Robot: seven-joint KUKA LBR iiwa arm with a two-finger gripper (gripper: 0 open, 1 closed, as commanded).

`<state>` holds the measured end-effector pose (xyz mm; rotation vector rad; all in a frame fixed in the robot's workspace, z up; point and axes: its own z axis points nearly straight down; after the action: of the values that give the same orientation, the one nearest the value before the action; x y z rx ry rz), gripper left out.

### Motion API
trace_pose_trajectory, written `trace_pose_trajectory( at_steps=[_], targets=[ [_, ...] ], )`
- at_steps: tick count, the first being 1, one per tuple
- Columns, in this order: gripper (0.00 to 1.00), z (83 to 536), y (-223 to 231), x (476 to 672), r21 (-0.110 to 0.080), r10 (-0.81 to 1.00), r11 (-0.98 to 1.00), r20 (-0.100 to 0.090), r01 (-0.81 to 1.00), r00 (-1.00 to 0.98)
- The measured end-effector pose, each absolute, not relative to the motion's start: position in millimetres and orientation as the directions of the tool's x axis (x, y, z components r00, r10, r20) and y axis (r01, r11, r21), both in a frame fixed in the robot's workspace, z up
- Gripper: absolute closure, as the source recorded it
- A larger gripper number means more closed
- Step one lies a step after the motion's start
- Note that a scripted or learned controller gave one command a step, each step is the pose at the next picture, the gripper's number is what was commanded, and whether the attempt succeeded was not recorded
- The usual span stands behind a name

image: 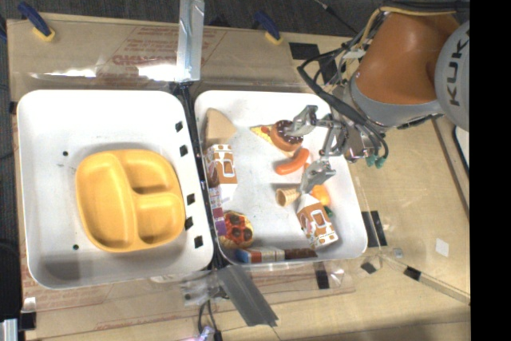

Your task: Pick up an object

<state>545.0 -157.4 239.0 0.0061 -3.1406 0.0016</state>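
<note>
Right now, looking down from above, the gripper (311, 141) hangs low over the right bin (263, 104), reaching in from the right side. Its two fingers are spread apart, one near the top at the pizza slice (275, 134) and one lower down by the little cone (287, 195). Nothing is held between them. The orange sausage (291, 163) lies right in the gap between the two fingers, just under the hand. Its long side runs slanted, from low on the left up to the right. The fingers stand one above and one below it, so I think they could close across its thin side. That looks like the thing to grab. Now for counting. There are two white bins side by side. The left bin (48, 112) holds one yellow tray (128, 198) with three parts. The right bin holds many small things: one sausage, one pizza slice, one little cone, one tan wedge (217, 126), two small cartons (221, 165), with the second carton (316, 224) near the bottom right corner, one round colorful thing (235, 228), and one long dark bar (267, 255) along the bottom wall. A small orange bit sits by the lower finger, but I cannot tell what it is.
</note>
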Motion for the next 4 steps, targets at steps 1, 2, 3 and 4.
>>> trace_pose_trajectory(
  at_steps=[1,2,3,4],
  targets=[
    [0.00,97,-184,508.5,0.000,0.058,0.998,0.002,0.058,-0.998],
    [0.00,92,-147,566.3,0.001,0.022,1.000,-0.002,0.022,-1.000],
    [0.00,93,-203,493.7,0.001,0.170,0.985,-0.004,0.170,-0.985],
    [0.00,93,-172,522.1,0.001,0.243,0.970,-0.004,0.243,-0.970]
  ],
)
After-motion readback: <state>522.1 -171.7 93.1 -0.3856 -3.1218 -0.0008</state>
